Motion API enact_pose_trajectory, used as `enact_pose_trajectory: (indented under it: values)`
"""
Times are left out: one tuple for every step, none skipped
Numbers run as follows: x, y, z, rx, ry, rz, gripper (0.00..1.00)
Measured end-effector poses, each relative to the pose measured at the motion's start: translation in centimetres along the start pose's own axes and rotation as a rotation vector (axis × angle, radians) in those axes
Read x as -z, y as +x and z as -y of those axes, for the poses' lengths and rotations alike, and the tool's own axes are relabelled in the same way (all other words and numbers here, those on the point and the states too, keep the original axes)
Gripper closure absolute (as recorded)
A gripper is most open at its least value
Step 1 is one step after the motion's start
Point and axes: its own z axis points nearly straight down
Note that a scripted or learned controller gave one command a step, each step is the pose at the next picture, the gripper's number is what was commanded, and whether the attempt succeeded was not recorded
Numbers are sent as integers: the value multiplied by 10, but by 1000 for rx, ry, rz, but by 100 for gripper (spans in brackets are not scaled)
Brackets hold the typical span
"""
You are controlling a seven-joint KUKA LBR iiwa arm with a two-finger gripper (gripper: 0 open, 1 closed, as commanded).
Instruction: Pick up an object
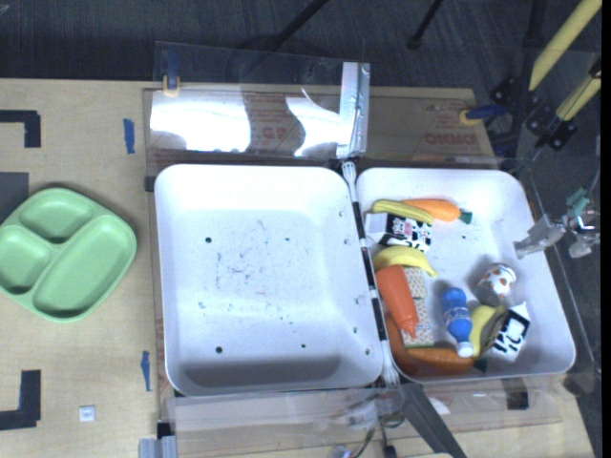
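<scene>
From above, we see the gripper [571, 227] at 3 o'clock, hovering over the right bin's [496, 181] outer rim; we cannot tell how it is set. That bin holds 2 carrots [434, 209], bananas [402, 259], a blue bottle [456, 313] and an orange bottle [399, 301]. A green tray [63, 253] sits at 9 o'clock.

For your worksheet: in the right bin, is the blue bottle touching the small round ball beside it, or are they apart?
Apart. The camera view shows a strip of bare white bin floor between the blue bottle and the small round ball, which lies up and to its right.
</scene>
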Motion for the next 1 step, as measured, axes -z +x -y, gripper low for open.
enact_pose_trajectory:
  values:
    - [-33,-3,-20,271,0,-1,0]
